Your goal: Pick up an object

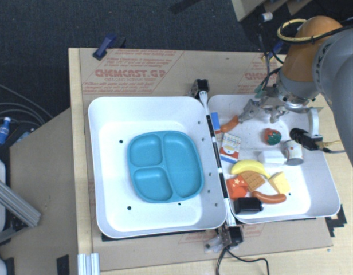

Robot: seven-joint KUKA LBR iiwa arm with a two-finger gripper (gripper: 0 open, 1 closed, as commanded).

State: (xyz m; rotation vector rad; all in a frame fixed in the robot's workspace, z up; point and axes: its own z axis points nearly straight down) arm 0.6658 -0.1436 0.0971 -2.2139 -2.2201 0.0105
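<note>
Two bins, gripper above the right one

The gripper [262, 109] hangs over the right bin's [322, 179] far end; its state cannot be told. The toy foods lie nearer: strawberry [273, 136], banana [249, 167], sausage [269, 197]. A blue divided plate [165, 165] occupies the left bin [108, 148].

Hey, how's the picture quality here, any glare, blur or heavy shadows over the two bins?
Camera view: light is even and soft; the blue sectioned plastic plate shows a mild sheen without glare; the yellow toy banana is slightly soft but legible; the arm's pincer casts only faint shadow on the shallow white right bin.
</note>
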